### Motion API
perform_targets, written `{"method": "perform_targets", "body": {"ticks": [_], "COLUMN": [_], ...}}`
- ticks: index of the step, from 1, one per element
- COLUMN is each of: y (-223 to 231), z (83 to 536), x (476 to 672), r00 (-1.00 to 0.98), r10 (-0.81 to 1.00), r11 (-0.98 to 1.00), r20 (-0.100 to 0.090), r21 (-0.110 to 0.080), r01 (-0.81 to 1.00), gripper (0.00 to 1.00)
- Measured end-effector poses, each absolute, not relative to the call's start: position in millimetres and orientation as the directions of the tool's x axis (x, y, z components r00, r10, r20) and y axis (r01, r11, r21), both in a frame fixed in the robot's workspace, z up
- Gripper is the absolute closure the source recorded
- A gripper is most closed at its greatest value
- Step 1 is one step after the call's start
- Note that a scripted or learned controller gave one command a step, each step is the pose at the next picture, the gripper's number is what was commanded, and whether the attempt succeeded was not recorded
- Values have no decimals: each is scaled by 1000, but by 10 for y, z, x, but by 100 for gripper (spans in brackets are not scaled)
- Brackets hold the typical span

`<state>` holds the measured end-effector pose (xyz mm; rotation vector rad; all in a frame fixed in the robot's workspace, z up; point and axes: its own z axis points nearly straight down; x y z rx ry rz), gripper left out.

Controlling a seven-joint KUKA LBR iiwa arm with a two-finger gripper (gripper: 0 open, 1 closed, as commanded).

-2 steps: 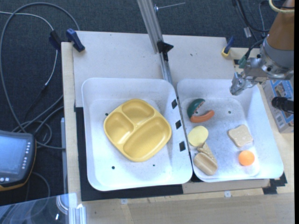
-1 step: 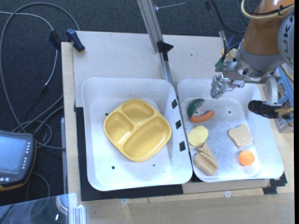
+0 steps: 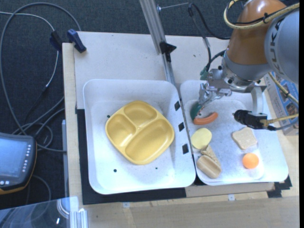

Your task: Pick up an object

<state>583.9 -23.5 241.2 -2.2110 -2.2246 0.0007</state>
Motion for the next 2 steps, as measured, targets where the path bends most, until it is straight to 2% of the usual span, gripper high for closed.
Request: {"method": "perform_targets", "body": {"ticks": [1, 2], "y": [282, 809], "z": [2310, 2407], "x": [5725, 5661], "r00": [-6, -7], "r10": [1000, 1000], "r11": [6, 7], "r20": [3, 3], "r21": [-4, 1], "r01": [1000, 1000], "gripper": [100, 100]}}
